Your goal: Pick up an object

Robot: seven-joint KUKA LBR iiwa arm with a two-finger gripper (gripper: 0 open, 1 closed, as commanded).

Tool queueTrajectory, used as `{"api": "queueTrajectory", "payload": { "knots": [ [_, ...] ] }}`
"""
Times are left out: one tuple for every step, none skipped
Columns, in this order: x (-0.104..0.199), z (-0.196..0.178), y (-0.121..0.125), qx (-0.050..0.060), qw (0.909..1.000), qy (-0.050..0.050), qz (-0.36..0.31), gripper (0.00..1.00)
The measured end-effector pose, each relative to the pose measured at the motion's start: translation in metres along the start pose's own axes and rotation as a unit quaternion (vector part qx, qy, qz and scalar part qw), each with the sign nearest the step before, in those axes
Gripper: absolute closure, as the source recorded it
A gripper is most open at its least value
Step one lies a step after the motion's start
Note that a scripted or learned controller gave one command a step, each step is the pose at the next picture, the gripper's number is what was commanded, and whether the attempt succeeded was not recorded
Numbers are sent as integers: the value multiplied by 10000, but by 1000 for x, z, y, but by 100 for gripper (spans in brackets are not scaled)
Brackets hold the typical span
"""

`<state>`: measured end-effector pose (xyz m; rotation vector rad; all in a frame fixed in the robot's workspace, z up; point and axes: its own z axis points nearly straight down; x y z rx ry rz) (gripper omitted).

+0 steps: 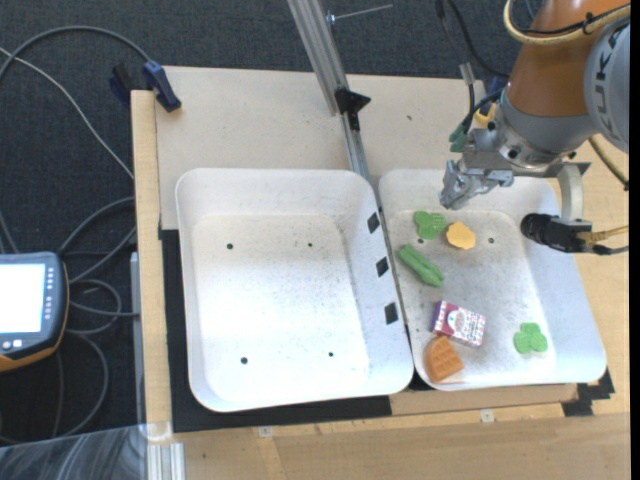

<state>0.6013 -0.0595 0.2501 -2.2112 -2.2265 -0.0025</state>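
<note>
The gripper (462,190) hangs over the far part of the right bin (565,298), just beside a green leafy toy (430,224) and a yellow round piece (461,236); whether it is wide or narrow I cannot tell; nearer lie a green pod-shaped toy (420,265), a small pink-and-white carton (458,323) with unreadable print, an orange waffle-like piece (444,359) and a second green leafy toy (530,339); the left bin (200,208) sits alongside on the tabletop (250,118); a blue clamp (160,85) grips its far left corner.

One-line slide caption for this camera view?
KUKA arm's gripper hovers over the right bin, just above a green toy and a yellow piece.
</note>
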Motion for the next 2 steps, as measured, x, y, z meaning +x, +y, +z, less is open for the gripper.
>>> {"api": "queueTrajectory", "payload": {
  "knots": [
    [47, 10, -5, 9, 10000, -2, 5, 100],
    [111, 9, -2, -11, 10000, -4, -8, 100]
  ]
}}
